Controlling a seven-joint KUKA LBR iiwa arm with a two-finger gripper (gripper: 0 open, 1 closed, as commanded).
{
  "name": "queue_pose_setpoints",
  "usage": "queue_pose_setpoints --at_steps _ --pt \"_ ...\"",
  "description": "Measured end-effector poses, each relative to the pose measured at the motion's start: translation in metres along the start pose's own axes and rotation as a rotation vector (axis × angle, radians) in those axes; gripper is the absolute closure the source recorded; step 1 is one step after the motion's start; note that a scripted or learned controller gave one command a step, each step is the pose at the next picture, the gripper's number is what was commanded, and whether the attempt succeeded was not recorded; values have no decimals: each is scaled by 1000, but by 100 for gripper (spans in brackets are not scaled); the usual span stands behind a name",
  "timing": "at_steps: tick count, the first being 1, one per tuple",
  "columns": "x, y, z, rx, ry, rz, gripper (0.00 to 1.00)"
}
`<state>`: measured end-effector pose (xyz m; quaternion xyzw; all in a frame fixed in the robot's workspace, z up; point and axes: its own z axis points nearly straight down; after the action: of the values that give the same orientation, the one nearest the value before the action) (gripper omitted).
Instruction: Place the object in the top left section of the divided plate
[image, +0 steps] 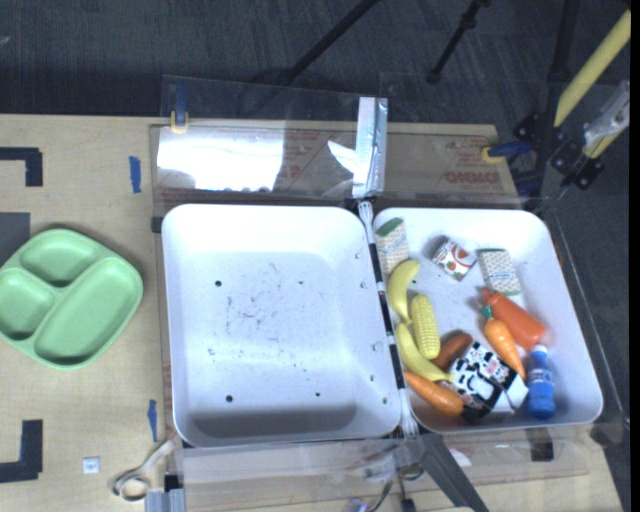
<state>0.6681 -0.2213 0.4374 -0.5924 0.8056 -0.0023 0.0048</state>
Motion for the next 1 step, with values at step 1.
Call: queue_pose_setpoints --at_steps 1 --pt "29 94 185 -5 2 137 0"
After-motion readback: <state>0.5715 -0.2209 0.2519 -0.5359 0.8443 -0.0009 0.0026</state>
